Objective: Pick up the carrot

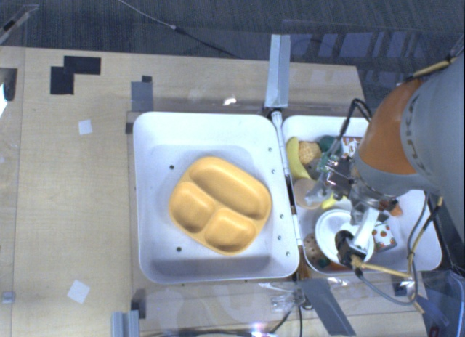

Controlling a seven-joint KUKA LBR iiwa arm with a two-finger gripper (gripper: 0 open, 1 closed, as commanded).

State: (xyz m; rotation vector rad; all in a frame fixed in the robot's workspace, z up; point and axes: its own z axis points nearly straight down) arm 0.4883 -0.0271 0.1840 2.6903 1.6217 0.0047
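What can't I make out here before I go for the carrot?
1. The carrot: in the camera view I cannot identify it; the arm covers much of the right bin.
2. Small items beside the yellow fruit: camera view, too small and crowded to name.
3. White bowl: camera view, its inside is partly covered by the arm.

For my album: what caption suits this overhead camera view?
Robot arm over cluttered right bin; yellow divided plate in left bin.

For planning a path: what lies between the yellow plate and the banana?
In the camera view, only bare floor of the left bin and the bins' adjoining rims.
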